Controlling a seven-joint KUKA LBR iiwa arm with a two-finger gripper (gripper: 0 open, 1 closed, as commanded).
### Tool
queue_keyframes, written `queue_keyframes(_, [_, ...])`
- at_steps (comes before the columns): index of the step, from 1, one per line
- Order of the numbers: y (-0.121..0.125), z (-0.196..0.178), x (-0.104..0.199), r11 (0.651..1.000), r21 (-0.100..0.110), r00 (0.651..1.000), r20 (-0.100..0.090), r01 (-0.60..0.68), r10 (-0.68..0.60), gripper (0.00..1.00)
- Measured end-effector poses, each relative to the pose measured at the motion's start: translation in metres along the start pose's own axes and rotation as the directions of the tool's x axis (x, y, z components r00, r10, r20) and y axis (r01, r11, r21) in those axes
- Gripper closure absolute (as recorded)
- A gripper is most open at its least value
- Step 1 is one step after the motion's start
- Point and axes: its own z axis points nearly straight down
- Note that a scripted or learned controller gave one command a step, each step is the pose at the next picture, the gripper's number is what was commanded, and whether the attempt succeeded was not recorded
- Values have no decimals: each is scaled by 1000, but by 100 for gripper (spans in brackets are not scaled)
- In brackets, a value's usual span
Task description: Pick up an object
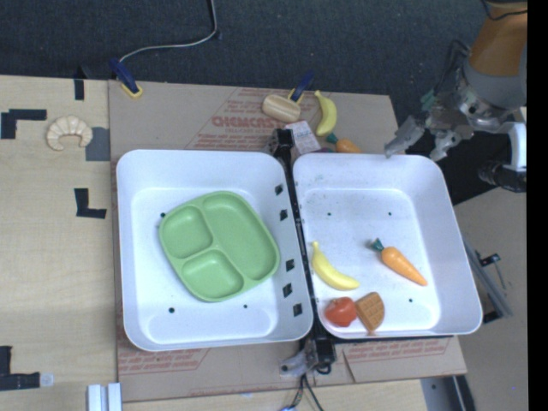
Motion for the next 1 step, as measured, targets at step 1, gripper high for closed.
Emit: queue_keyframes(1, [11,82,-14,1000,3,1000,1,0,0,0])
